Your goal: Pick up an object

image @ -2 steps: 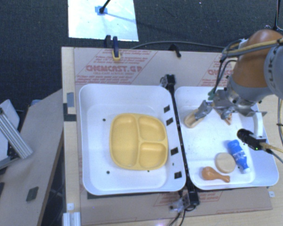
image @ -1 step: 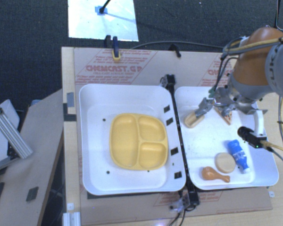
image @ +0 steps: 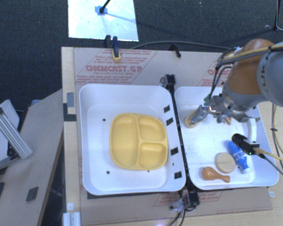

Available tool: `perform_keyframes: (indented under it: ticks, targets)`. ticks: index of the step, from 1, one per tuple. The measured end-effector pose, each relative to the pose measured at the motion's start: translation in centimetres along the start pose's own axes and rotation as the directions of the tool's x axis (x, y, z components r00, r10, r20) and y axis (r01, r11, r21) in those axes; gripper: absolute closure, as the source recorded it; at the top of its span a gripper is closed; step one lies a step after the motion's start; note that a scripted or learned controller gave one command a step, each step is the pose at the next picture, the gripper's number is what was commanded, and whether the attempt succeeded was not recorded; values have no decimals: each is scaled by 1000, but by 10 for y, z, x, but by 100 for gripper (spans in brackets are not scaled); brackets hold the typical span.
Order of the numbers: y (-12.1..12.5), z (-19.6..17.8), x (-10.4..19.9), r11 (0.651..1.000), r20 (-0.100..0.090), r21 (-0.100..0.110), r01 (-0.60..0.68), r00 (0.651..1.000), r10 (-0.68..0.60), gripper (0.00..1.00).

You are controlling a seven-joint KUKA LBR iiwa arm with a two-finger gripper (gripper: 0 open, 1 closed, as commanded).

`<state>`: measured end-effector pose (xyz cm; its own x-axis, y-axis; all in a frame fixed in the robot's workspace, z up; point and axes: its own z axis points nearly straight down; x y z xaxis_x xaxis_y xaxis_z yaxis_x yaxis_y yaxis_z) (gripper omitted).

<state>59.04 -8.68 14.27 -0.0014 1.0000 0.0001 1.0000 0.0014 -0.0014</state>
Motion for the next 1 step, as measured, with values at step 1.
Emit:
perform_keyframes:
  ticks: [1]
  targets:
    - [0,52,0,1000,-1,1,0,1000,0,0]
